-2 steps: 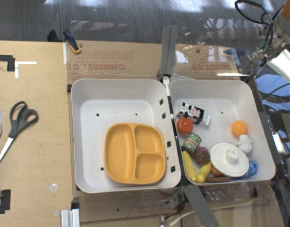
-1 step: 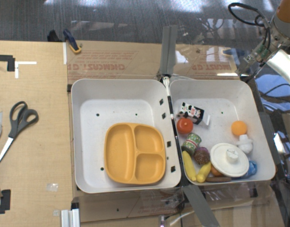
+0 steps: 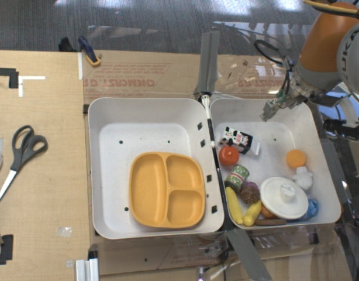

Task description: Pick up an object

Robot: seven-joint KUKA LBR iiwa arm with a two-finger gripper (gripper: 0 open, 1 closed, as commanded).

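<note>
so far the pick looks to be in its approach stage: the hand (image 3: 275,106) hangs over the far rim of the right bin (image 3: 320,134), near its back edge, with nothing between its tips. whether those tips are apart or together cannot be told at this size and angle.

the candidates all lie in the right bin. a small black-and-white carton (image 3: 239,139) sits nearest the hand, toward the bin's middle-left, with a red tomato-like ball (image 3: 229,155) just below it. an orange ball (image 3: 296,158) lies on its own toward the right wall, with a small white lump (image 3: 304,179) beneath it. at the near end things crowd together: a green can (image 3: 238,175), a dark round fruit (image 3: 250,192), a yellow banana (image 3: 234,206) and a white lid-like dish (image 3: 284,196) touching one another. the left bin (image 3: 109,157) carries a yellow divided plate (image 3: 166,189).

by my reading the next move calls for travelling forward over the bin and dropping straight onto a piece with free room around it; the orange ball or the carton look easier than the packed near corner.

the arm (image 3: 328,40) comes in from the right, its orange band high, the wrist bent down and leftward so the hand points at the bin's back edge. scissors (image 3: 19,154) lie on the desk (image 3: 39,215) well away.
</note>
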